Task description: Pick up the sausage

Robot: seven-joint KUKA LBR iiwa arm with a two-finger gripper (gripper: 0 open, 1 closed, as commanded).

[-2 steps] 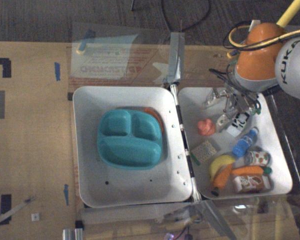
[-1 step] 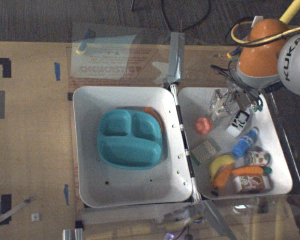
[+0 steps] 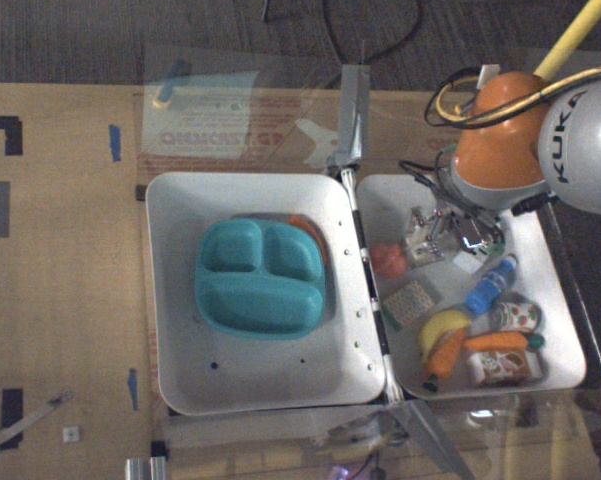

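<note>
Inside the right bin [image 3: 565,363], tool [image 3: 442,238] hovers, grip unclear, beside bottle [image 3: 489,286].

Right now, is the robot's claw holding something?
Gripper: cannot be told from here; it hangs over the right bin, near a red-orange item.

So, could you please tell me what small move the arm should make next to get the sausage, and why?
Probably a short sideways shift toward the left bin, then a descent. The gripper sits in the right bin beside the reddish piece that looks like the sausage, not over it, so it likely needs centring first.
</note>
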